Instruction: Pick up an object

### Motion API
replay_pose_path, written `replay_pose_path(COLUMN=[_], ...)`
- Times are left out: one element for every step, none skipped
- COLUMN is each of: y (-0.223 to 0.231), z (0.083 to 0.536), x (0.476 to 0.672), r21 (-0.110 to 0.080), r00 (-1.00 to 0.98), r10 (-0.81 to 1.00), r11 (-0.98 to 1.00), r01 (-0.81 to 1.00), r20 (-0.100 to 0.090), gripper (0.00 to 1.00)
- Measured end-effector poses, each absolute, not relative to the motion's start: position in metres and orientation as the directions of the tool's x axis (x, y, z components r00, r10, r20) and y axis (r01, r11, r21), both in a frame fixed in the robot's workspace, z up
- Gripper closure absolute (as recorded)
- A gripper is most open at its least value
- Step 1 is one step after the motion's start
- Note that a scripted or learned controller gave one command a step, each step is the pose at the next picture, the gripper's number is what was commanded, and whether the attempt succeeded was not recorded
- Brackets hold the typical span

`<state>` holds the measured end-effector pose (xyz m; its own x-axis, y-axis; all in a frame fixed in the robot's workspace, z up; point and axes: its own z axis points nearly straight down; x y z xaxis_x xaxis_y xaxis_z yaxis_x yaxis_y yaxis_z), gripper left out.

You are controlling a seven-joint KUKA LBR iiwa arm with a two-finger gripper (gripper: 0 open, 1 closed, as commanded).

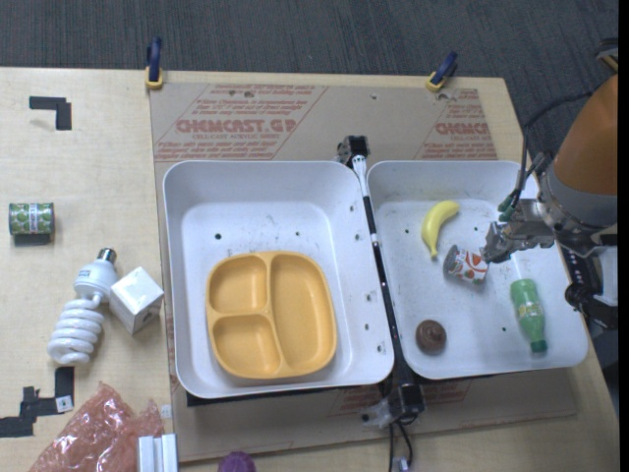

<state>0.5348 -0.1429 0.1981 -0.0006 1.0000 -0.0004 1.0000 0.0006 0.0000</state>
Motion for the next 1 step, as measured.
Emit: replay_pose_path(y=[-0.1368], z=[0.0924], x=[0.5349], r21=[0.000], r00=[0.002], r10=[1.000], r11=[-0.002], r01=[1.000], r20=[0.000], gripper=[0.00])
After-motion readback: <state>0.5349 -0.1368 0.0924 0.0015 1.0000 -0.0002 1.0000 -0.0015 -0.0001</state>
